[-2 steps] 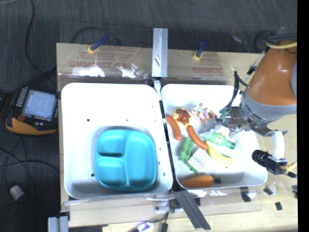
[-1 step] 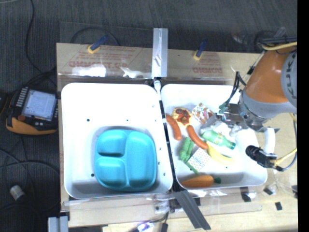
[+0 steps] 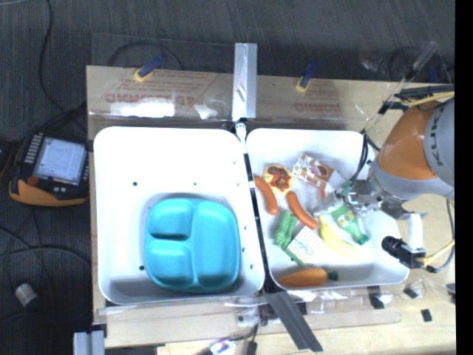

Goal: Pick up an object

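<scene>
The right bin (image 3: 347, 140) holds several toy foods: a pizza slice (image 3: 277, 174), a white and red snack packet (image 3: 311, 170), two orange sausages (image 3: 266, 195) (image 3: 301, 210), a green vegetable (image 3: 284, 228), a white checked packet (image 3: 301, 245), a yellow banana (image 3: 336, 237), a green packet (image 3: 349, 222) and a carrot (image 3: 303, 276). My gripper (image 3: 354, 197) is low over the right side of this bin, just above the green packet and banana. The wrist hides what is directly beneath it.
The left bin (image 3: 126, 154) carries a blue divided tray (image 3: 194, 244) in its front half. A metal divider post (image 3: 244, 80) rises at the back between the bins. A handheld device (image 3: 53, 165) lies on the floor at left.
</scene>
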Available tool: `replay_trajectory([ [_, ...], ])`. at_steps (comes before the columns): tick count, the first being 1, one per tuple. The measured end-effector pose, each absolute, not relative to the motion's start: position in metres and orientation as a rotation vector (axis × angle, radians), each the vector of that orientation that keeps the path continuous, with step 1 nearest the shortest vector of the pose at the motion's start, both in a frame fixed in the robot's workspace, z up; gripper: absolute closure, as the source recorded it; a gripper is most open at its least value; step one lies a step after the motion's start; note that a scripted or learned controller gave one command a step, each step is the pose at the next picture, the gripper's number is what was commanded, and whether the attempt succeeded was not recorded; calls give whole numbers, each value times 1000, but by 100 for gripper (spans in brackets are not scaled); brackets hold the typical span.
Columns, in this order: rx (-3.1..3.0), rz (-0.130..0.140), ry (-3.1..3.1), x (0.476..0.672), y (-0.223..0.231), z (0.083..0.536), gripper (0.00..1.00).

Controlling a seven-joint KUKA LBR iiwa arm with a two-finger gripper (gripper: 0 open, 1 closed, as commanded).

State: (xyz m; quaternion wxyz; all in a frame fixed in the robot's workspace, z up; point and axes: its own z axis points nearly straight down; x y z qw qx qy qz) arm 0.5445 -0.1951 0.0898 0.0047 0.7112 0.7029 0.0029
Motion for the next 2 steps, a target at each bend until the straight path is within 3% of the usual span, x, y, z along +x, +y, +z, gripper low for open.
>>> replay_trajectory([
  [1, 2227, 13, 2204, 545, -193, 99, 100],
  [2, 2442, -7, 1975, 610, -159, 212, 100],
])
